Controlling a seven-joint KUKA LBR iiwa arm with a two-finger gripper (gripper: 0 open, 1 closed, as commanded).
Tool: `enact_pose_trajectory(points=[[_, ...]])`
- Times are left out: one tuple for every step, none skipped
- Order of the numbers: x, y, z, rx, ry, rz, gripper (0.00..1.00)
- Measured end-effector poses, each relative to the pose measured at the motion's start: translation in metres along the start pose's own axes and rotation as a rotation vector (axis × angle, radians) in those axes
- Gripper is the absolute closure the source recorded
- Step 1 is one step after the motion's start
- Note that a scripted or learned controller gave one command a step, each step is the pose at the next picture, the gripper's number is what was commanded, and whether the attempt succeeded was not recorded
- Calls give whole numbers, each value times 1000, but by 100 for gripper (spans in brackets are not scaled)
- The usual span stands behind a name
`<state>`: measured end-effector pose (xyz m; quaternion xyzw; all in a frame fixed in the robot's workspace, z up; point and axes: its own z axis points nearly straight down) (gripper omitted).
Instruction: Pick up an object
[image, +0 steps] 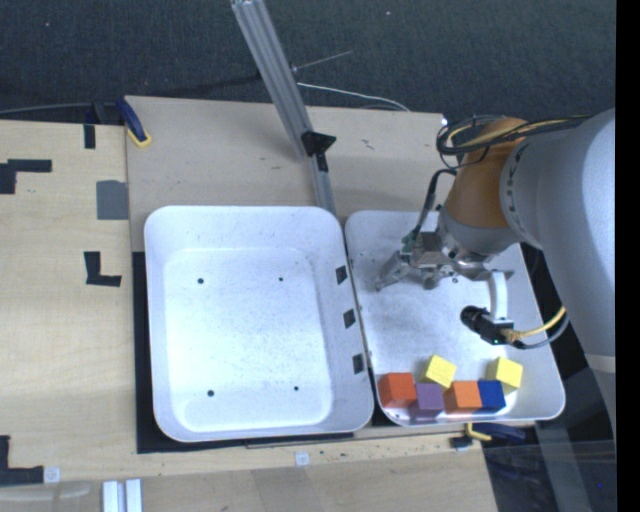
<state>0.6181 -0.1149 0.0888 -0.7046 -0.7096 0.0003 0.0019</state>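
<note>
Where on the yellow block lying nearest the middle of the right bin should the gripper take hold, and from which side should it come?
Grip the yellow block from straight above, probably across its two free flat faces toward the bin's open floor. It sits turned like a diamond, slightly apart from the purple block and orange block below it, so fingers fit best on its upper sides. The gripper is farther up the right bin.
</note>
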Motion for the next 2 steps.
enact_pose_trajectory(points=[[-4, -1, -12, -1, -2, 5, 100], [-4, -1, -22, 0, -1, 4, 100]])
